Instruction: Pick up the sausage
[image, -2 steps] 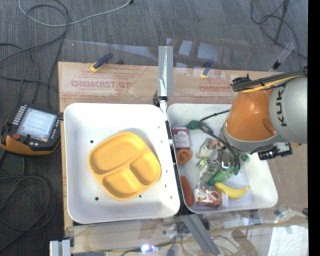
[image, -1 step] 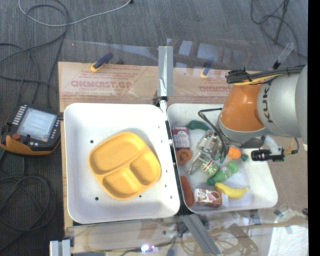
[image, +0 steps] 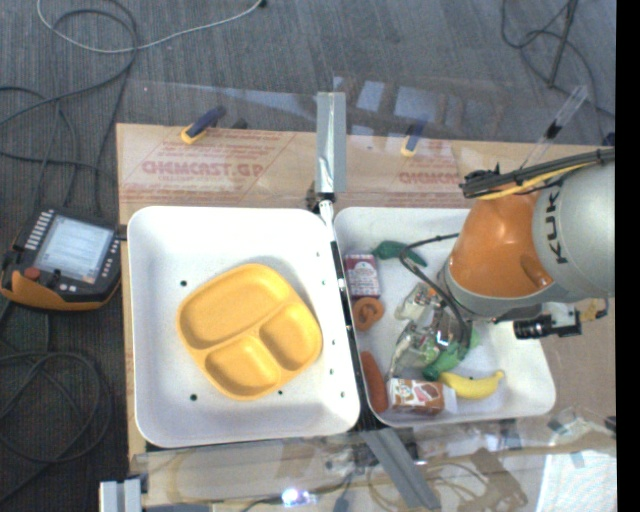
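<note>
The jaws (image: 420, 335) are seen lowered into the right bin (image: 540, 395), but how far they are parted cannot be told, and nothing is seen held between them. The sausage (image: 374, 382) is found at that bin's left wall, below a donut (image: 367, 313) and beside a packet (image: 416, 396). A banana (image: 474, 382) lies right of the packet. "KUKA" is read on the arm (image: 575, 240), and "CHEMCAST GP" on the counter (image: 200, 165) above the left bin (image: 160, 250), where a yellow tray (image: 250, 328) is held.
</note>
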